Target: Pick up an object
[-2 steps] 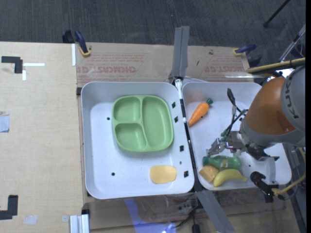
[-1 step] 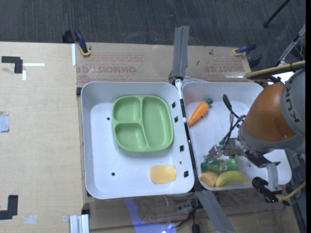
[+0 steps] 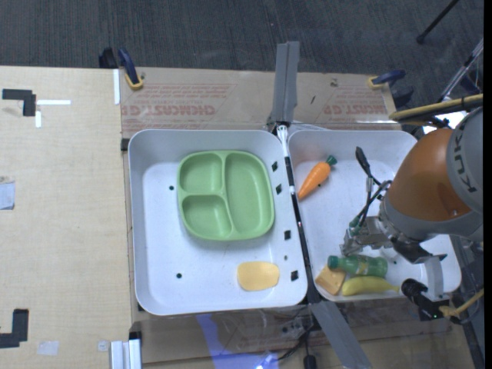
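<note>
In the right bin (image 3: 338, 141), my gripper (image 3: 361, 242) hangs low near the front, just above a green bottle (image 3: 361, 266) that lies on its side. A yellow banana (image 3: 369, 285) lies in front of the bottle, and a tan wedge (image 3: 330, 281) sits at the bottle's left end. Nothing is visibly held between the fingers. An orange carrot with a green top (image 3: 314, 178) lies at the bin's back left, apart from the gripper. A thin black spoon-like thing (image 3: 363, 163) lies behind the gripper.
The left bin (image 3: 154, 229) holds a green divided plate (image 3: 226, 195) and a flat yellow piece (image 3: 257, 276) near its front wall. The arm's orange band (image 3: 430, 179) overhangs the right bin's right side. A divider wall (image 3: 292, 206) separates the bins.
</note>
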